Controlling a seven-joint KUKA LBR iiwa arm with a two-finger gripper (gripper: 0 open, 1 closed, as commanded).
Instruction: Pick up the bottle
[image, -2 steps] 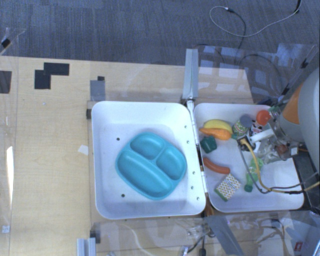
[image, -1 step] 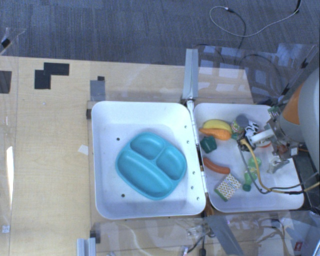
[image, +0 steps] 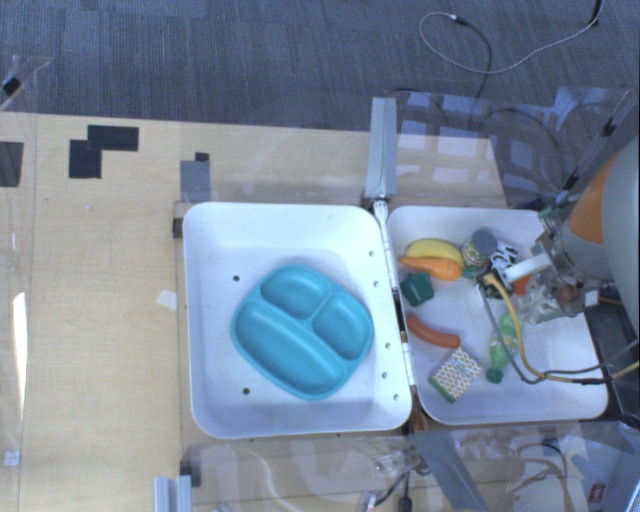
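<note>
Arm (image: 600, 215): seen at right edge, partly cut off.
Gripper (image: 545, 295): over right bin (image: 560, 400); state cannot be told, blurred among cables.
Bottle (image: 497, 357): small, green, lying in right bin, hard to make out.
Left bin (image: 210, 300): blue divided plate (image: 303, 330) held.

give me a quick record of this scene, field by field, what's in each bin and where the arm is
left bin: blue divided plate
right bin: banana, orange carrot, dark green block, red sausage, patterned packet, green bottle, cables
bottle: near the bin's front, apart from the gripper
arm: over the right bin's right side
gripper: fingers not clear
</note>
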